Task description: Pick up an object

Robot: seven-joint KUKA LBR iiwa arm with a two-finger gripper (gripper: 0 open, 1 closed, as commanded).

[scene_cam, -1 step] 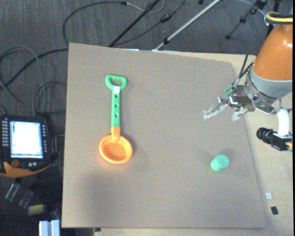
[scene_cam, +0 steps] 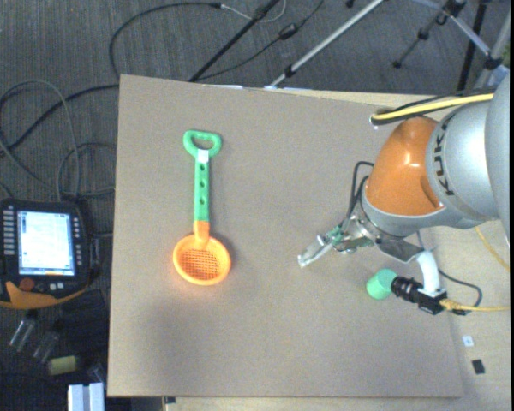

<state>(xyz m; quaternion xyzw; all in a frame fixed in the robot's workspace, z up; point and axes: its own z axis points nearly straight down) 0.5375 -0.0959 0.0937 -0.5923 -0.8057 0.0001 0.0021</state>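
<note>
Lying mid-board, strainer (scene_cam: pixel 201 221) well apart from pincer (scene_cam: pixel 319 250).

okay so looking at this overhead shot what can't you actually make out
- Gripper: small and glinting in the camera view, its state unreadable.
- Arm: cut off by the right edge.
- Handheld screen on the floor: text too small.
- Strainer spoon: mesh detail blurred.
</note>
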